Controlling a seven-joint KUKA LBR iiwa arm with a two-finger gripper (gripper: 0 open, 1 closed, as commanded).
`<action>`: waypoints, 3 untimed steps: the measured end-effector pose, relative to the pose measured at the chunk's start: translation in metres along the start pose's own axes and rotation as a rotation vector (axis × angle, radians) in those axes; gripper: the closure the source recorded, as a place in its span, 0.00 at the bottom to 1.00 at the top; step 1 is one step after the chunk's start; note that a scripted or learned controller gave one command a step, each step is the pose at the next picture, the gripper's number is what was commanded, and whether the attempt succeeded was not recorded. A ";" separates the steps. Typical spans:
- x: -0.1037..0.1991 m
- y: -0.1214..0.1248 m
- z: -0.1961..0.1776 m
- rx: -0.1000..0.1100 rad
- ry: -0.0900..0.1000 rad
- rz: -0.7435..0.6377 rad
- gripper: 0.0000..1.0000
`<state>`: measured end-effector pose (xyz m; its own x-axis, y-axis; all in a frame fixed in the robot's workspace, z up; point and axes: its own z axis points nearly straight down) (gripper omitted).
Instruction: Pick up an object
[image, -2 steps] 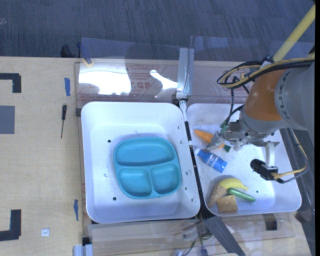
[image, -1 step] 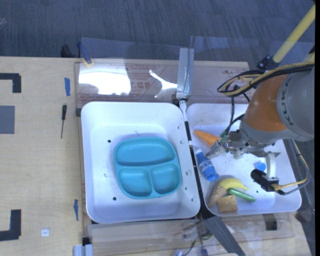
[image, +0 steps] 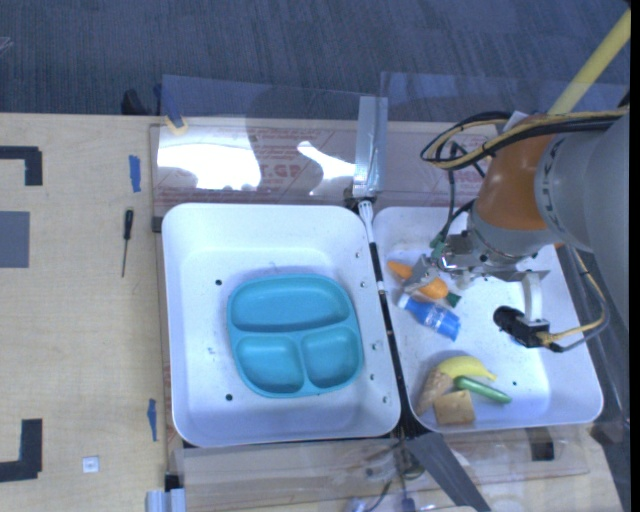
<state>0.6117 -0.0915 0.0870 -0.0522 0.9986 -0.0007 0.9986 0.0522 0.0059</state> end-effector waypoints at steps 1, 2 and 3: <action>0.018 0.014 -0.103 -0.006 -0.001 -0.006 0.00; -0.017 0.052 -0.003 0.005 -0.001 0.120 0.00; -0.069 0.055 -0.129 -0.009 -0.004 0.242 0.00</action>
<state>0.6694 -0.1575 0.2162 0.1891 0.9820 -0.0018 0.9819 -0.1891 0.0148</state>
